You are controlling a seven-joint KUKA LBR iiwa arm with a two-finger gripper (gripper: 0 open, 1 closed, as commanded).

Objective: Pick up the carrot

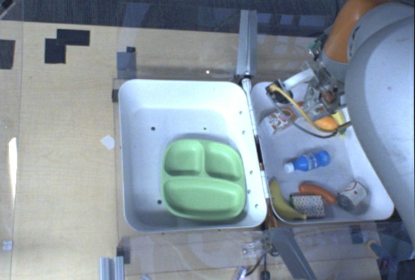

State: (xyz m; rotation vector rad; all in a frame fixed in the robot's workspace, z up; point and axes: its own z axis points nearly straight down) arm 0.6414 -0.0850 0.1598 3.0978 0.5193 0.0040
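The carrot (318, 191) is a small orange-red stick lying near the front of the right bin (363, 162), between a banana and a small can. My gripper (316, 102) hangs over the back part of that bin, well behind the carrot and apart from it, with cables looping around it. Nothing of the carrot lies between its fingers.
Around the carrot lie a yellow banana (282, 201), a grey mesh block (308, 205) and a can (353, 194). A blue bottle (308, 161), a yellow-orange fruit (327, 122) and a small printed box (279, 120) lie further back. A green divided plate (204, 178) sits in the left bin (139, 142).
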